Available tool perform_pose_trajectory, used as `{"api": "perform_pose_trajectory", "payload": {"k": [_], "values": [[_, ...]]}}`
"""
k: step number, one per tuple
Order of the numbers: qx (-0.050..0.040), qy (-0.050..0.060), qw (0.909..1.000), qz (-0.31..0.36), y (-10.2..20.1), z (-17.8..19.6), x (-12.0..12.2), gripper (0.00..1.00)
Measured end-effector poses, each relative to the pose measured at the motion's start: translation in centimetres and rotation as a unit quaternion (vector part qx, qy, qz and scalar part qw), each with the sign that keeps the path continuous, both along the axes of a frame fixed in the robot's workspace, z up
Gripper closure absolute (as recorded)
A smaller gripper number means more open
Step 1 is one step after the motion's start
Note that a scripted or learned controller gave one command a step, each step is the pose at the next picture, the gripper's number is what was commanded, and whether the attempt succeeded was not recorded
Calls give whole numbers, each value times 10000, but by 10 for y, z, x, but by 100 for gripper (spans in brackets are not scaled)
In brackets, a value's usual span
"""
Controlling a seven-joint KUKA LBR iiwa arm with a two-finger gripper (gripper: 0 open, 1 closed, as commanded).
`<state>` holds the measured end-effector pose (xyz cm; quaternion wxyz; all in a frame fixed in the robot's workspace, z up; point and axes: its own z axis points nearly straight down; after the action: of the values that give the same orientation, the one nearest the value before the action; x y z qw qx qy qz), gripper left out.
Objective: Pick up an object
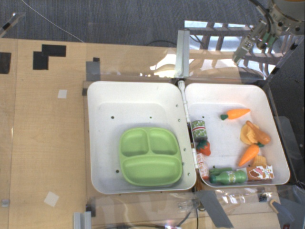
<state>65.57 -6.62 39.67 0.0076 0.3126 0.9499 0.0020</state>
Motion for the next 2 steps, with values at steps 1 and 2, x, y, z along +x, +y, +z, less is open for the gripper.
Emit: {"api": "perform_pose_trajectory", "payload": {"k": [1, 2], "values": [[9, 84, 9995, -311, 13, -121, -60, 100], [18, 27, 9968, -800, 33, -86, -21, 100]]}}
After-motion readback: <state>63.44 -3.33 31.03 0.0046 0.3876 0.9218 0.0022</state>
